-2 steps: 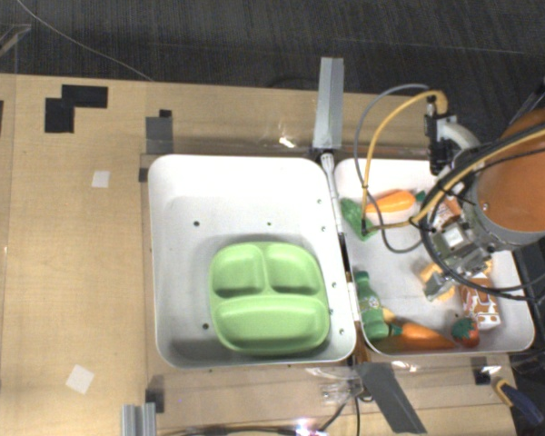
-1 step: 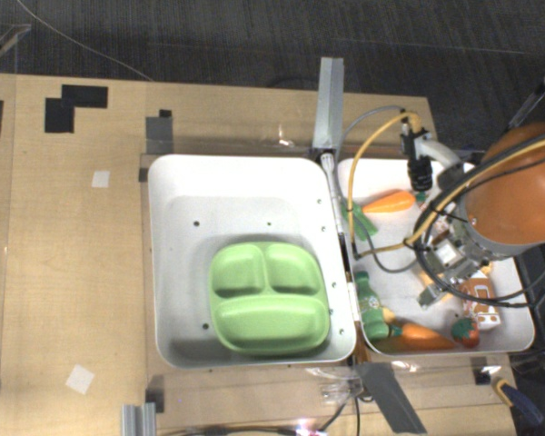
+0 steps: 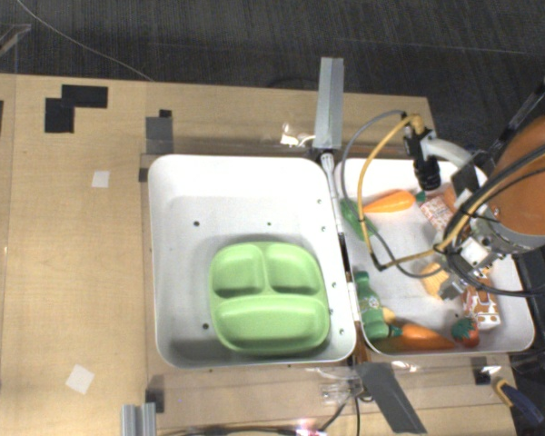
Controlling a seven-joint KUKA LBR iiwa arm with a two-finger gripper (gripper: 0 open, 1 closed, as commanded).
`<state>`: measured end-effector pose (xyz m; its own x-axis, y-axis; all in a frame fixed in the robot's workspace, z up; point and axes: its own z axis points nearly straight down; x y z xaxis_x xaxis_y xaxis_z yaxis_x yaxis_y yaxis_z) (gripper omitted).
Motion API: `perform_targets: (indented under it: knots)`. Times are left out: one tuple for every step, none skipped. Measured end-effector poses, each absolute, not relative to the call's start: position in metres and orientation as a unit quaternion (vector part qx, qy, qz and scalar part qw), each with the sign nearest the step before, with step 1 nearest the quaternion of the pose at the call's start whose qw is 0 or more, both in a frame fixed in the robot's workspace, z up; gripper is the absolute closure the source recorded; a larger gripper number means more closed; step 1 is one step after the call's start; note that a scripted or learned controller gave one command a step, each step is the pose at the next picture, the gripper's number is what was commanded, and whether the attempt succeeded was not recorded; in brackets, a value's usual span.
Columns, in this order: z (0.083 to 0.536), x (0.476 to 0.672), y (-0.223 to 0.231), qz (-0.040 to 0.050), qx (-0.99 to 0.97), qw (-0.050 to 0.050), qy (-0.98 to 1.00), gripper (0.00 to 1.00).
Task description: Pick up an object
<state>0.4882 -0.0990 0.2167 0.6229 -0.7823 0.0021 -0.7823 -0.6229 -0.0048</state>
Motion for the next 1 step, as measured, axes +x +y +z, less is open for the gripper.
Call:
perform_targets:
  knots:
    - [0.2034,0.5307,-0.1517,-0.0007,-0.950,0.001,0.313,1.00]
